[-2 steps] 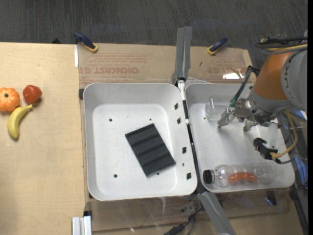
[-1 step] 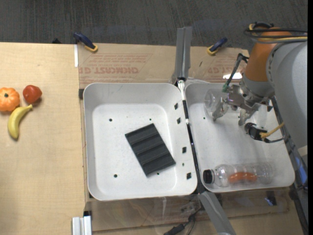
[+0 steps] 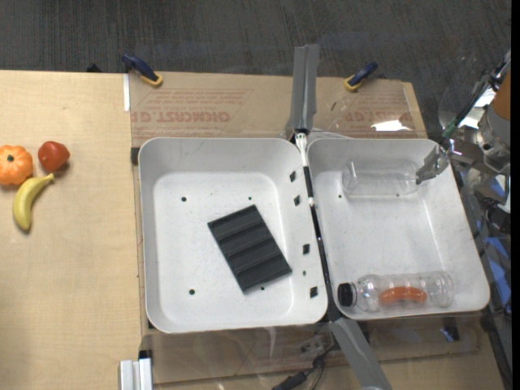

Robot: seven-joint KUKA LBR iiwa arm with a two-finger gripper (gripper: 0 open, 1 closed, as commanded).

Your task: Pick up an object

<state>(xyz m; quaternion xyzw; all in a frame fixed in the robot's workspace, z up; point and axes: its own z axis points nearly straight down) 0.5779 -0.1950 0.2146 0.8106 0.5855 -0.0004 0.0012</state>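
Bench point(image 3: 65, 299): tan board; I see two white bins side by side at its right half.

Left bin point(image 3: 162, 299): holds one dark ribbed slab point(image 3: 249, 248), lying flat and slantwise near the middle, with bare floor on every side.

Right bin point(image 3: 463, 242): a clear plastic bottle point(image 3: 396, 292) with a black cap and something orange inside lies along the near wall; a clear, hard-to-read tray-like piece point(image 3: 378, 179) sits by the far wall.

Gripper point(image 3: 431, 166): at the right bin's far right corner, touching or just over the clear piece; I cannot tell how the claw stands.

Fruit point(image 3: 32, 177): at the bench's left edge, well apart.

My judgement: the slab is the easier pick, since I can descend squarely across its narrow width. The bottle hugs the wall, leaving little clearance.
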